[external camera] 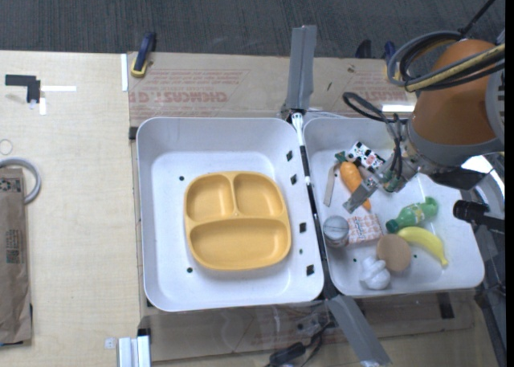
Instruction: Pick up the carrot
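Note:
The carrot (350, 176), orange with a small green top, lies in the right bin (466, 277) near its upper left, pointing down and to the right. My gripper (369, 185) reaches in from the right, under the orange-banded wrist. It sits low right over the carrot's lower half. A grey part of it covers the carrot's tip. Whether the carrot is gripped is hidden by the gripper body.
Crowding the right bin are a black-and-white toy (361, 152), a grey utensil (329, 185), a pink box (363, 227), a silver can (336, 230), a green bottle (414, 214), a banana (426, 243), a brown ball (393, 251) and a white lump (374, 276). The left bin (161, 277) holds a yellow divided plate (238, 219).

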Motion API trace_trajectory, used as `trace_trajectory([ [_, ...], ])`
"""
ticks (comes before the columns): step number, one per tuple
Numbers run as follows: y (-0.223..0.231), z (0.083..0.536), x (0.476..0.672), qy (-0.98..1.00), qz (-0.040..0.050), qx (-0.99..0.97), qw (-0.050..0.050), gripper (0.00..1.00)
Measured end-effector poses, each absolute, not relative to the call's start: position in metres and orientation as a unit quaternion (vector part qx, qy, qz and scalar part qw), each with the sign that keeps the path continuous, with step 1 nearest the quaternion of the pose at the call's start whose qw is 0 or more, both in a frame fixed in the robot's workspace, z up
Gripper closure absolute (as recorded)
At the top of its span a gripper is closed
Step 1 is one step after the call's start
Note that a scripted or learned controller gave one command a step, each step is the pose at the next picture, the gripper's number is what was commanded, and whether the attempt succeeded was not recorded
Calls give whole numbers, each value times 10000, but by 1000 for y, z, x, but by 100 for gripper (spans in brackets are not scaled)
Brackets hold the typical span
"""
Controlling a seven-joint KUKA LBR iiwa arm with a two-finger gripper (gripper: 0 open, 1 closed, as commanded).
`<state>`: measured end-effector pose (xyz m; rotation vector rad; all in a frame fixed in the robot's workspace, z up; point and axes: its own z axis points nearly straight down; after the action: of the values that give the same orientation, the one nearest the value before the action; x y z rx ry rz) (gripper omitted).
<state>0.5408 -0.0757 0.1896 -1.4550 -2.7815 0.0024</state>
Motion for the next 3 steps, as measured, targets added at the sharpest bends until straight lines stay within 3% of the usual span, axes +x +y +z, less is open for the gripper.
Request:
trace_trajectory([
  [1, -106, 103, 576, -9383, 2, -3458, 5, 0],
  [2, -108, 110, 576, -9373, -2, -3485, 5, 100],
  [3, -109, 118, 577, -9364, -4, -3509, 3, 100],
])
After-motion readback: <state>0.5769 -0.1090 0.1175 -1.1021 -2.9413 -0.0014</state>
